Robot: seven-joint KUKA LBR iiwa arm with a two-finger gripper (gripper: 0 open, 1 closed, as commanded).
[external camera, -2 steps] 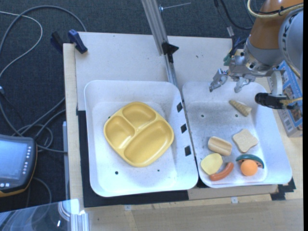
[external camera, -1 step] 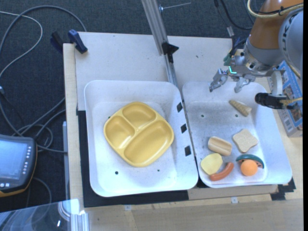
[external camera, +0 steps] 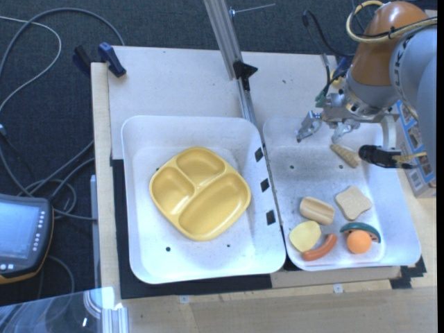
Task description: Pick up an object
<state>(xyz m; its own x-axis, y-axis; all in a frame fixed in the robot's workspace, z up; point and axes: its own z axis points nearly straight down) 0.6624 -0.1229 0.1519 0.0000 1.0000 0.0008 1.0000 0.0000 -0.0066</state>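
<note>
Camera view: gripper point(external camera: 326, 125) fingers apart, holding nothing, above right bin point(external camera: 291, 179); may miss cracker stick point(external camera: 345, 155) lying off to the side.

right bin point(external camera: 291, 179): left half open | food cluster point(external camera: 333, 224) crowds near corner

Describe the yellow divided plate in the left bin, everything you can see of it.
The yellow plate looks like smooth, slightly glossy plastic, a rounded square turned at an angle so that its corners point roughly up, down, left and right. Raised ridges divide it into three compartments: two smaller ones toward the upper left and one large one along the lower right. All three hold nothing. It lies flat, right way up, near the middle of the left bin, touching only the bin's speckled white floor.
</note>
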